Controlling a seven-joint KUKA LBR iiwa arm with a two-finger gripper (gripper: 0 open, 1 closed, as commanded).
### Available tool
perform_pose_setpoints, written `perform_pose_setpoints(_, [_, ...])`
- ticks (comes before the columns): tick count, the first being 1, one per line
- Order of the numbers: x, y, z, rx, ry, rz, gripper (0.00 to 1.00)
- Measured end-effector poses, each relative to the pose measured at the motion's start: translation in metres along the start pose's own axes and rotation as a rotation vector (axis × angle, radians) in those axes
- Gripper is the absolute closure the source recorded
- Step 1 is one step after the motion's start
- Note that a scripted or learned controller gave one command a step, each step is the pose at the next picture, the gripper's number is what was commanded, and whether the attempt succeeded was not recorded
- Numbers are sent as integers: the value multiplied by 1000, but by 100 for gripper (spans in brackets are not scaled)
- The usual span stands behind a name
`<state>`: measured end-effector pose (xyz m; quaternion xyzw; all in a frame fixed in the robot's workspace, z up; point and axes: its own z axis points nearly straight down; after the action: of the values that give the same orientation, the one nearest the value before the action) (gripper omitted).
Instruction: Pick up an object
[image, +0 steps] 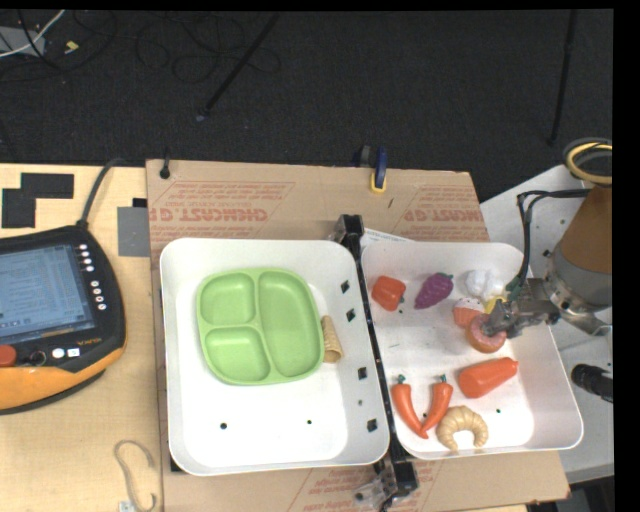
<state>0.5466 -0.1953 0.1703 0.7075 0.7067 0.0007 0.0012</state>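
The right bin (530, 425) holds several toy foods: a small orange-red pepper (388, 291), a purple grape bunch (434, 290), a white piece (477, 283), a large orange-red pepper (487, 376), two red chillies (418, 405), a croissant (462, 426). My gripper (497, 321) reaches in from the right, low over a round reddish fruit (484, 338) by the bin's right side. Its dark fingers sit right at that fruit's top; I cannot see whether they close on it.
The left bin (260, 440) carries a green three-section plate (258, 326) with a tan cone-like piece (331, 339) at its right rim. A black divider (362, 330) separates the bins. A teach pendant (55, 315) lies at far left.
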Motion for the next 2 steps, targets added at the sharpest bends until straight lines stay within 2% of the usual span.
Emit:
perform_pose_setpoints(1, [-2, 1, -53, 0, 0, -1, 100])
perform_pose_setpoints(2, [54, 4, -56, 5, 4, -6, 100])
